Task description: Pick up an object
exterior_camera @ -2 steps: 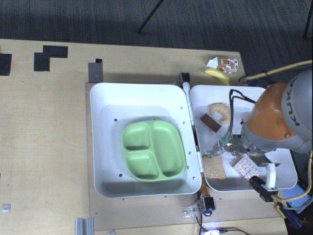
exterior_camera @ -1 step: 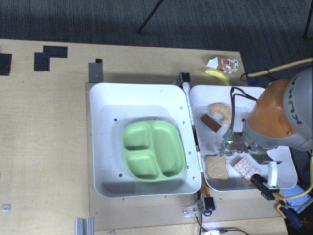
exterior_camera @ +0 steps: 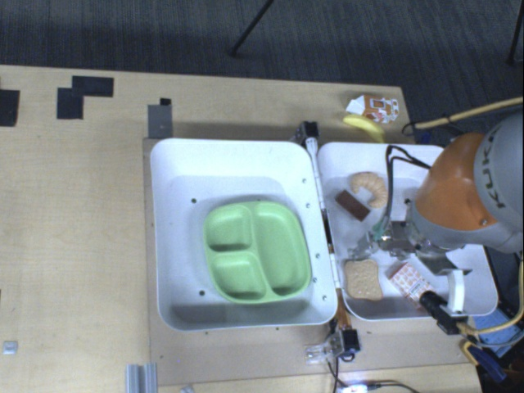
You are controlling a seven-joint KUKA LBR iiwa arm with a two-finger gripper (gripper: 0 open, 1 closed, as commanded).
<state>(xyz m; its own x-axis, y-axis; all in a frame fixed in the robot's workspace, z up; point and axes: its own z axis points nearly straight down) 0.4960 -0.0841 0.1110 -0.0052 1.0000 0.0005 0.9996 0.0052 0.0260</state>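
The right bin holds a tan donut-like ring, a dark brown bar, a slice of bread and a red-and-white packet. My gripper hangs low over the middle of this bin, just above the bread slice and below the brown bar. The grey arm with its orange band covers the bin's right part. The fingers are too small and blurred to read.
A green divided tray lies in the left bin. A yellow and white item rests on the bench behind the right bin. A ridge separates the two bins.
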